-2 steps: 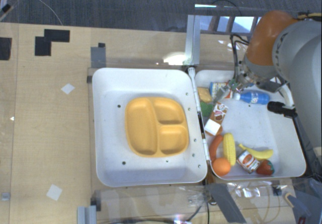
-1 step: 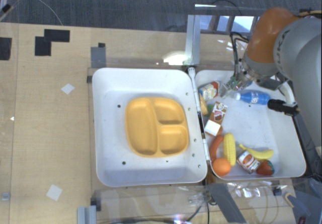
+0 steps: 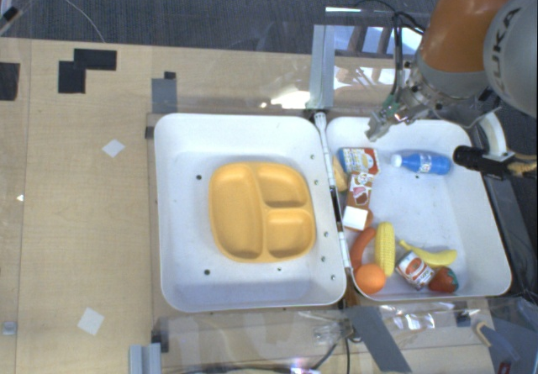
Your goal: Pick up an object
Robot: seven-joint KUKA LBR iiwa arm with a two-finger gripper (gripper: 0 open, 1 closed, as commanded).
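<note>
**Gripper above the far edge of the right bin, nothing chosen yet**

You had the gripper (image 3: pixel 380 124) raised over the far-left corner of the right bin (image 3: pixel 471 221). I could not tell how it was set, because it was too small and blurred against the bench.

All objects lay on the near side of it. Closest, just below it, was the small carton (image 3: pixel 360 160), and beside that, toward the arm, the blue bottle (image 3: pixel 423 163) lying on its side, apart from the others. Farther away were the corn (image 3: pixel 385 246), the orange (image 3: pixel 371 278), the banana (image 3: pixel 430 253) and the small can (image 3: pixel 414 270), packed close together.

In my judgement, you would have done well to choose the bottle: it had free space around it, so a neighbour could not be caught. You should have closed across its narrow body, not along it, and come down straight.

The yellow tray (image 3: pixel 259 211) in the left bin (image 3: pixel 181 221) was wide and flat, a poor target.
</note>
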